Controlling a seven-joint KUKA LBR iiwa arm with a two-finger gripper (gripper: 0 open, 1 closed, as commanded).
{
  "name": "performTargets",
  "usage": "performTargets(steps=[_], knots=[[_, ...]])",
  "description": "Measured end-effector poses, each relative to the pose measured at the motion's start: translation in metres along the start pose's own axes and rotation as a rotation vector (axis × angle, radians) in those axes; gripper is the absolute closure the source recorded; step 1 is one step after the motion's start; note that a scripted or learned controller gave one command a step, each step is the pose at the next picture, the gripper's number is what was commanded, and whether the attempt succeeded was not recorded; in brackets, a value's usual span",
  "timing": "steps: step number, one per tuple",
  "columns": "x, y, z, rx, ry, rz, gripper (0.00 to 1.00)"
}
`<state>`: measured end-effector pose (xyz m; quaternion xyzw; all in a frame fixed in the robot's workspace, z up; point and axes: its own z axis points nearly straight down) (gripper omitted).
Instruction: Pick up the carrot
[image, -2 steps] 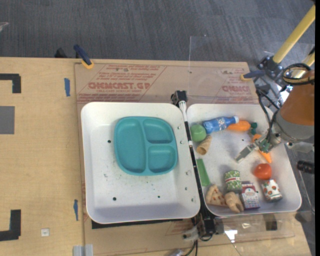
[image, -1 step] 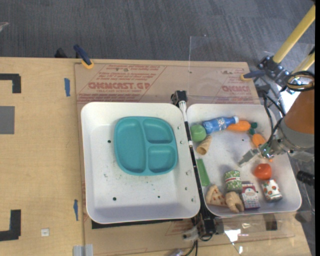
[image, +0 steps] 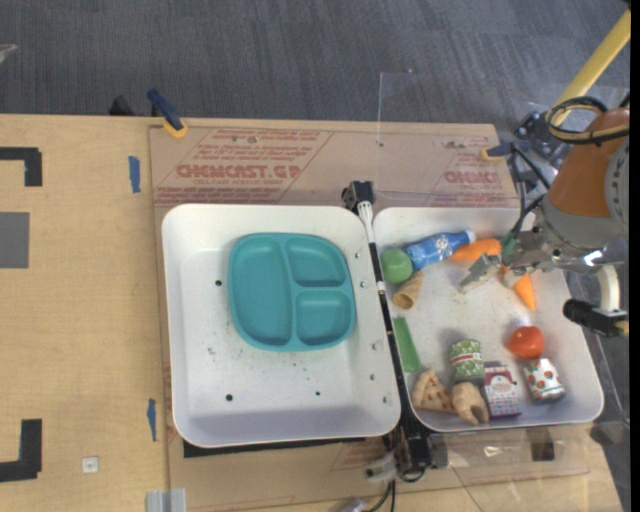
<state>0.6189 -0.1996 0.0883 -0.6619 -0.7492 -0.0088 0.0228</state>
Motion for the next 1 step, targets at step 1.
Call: performTargets(steps=[1], knots=[[-0.0068,0.0045,-0.0136,-0.026,-0.034,-0.005,1.0]])
